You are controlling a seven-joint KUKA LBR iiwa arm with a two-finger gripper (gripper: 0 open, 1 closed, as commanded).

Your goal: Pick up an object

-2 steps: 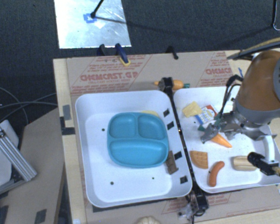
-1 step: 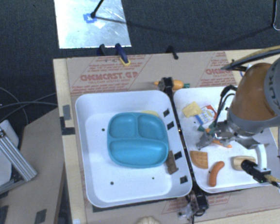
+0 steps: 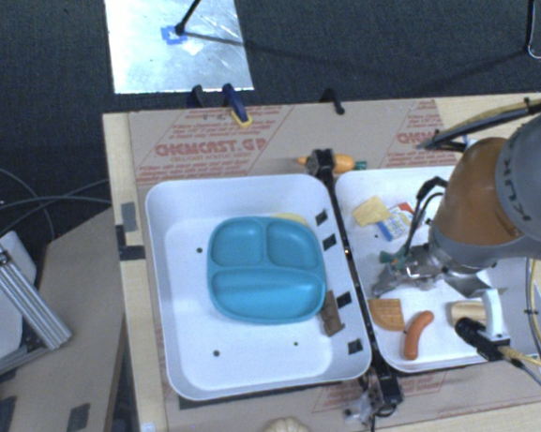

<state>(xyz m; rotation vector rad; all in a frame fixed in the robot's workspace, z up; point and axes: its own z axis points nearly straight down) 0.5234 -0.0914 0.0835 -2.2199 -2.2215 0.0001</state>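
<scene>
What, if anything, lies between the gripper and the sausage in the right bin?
Nothing visible does. The gripper hangs over the right bin, and the sausage lies just below it in the view, with bare white floor between. The cracker sits beside that path.

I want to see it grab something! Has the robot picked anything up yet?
Not yet. Nothing looks lifted: the sausage, the toast slice and the yellow cheese piece lie in the right bin. The claw hangs low over that bin, just above the toast. Grabbing and lifting are still to do.
</scene>
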